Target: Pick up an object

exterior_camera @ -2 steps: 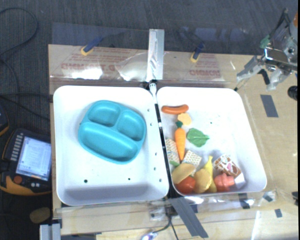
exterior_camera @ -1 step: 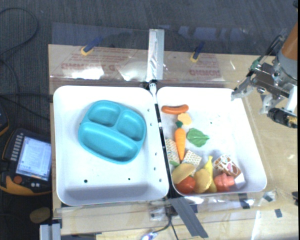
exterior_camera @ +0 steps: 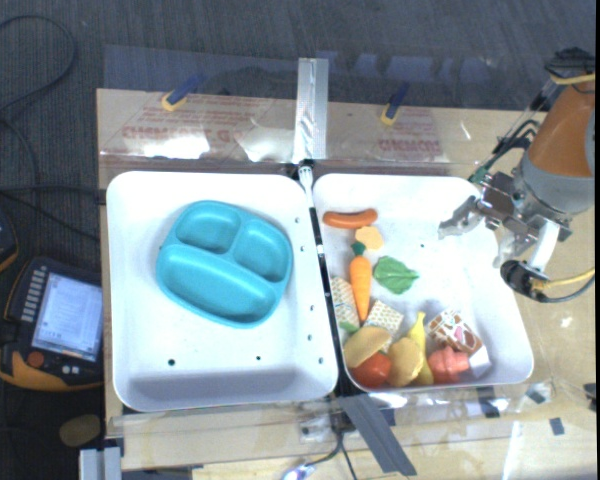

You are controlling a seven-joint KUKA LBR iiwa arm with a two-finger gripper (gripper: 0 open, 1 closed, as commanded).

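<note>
Dark grey carpet surrounds the counter (exterior_camera: 540,388), a pale wooden top that carries two shallow white bins side by side. Inside the left bin (exterior_camera: 130,368) lies a turquoise plate (exterior_camera: 225,260) with three compartments, tilted a little. Toy food fills the left and near parts of the right bin (exterior_camera: 510,353).

Along that bin's left wall, from far to near, lie an orange-red sausage (exterior_camera: 350,218), a small yellow-orange piece (exterior_camera: 369,237), a carrot (exterior_camera: 360,282) pointing toward the near side, and a green leaf (exterior_camera: 395,274) just beside it. Nearer still sit two checkered crackers (exterior_camera: 380,315), a tan bun-like piece (exterior_camera: 366,343), a red tomato (exterior_camera: 374,369), a yellow banana (exterior_camera: 412,353), a red round piece (exterior_camera: 444,364) and a small box with a red-and-white pattern (exterior_camera: 460,335). These near pieces are heaped and overlap, so their edges are hard to separate.

From the right comes the arm (exterior_camera: 565,138), with its orange band cut off by the frame's edge. Its tool (exterior_camera: 458,220) hangs over the bare far-right part of the right bin, well apart from the food. At this angle I cannot tell how the tool is set; nothing is seen in it.

On the carpet at the left lies a handheld control pendant (exterior_camera: 52,318), partly cut off.
</note>
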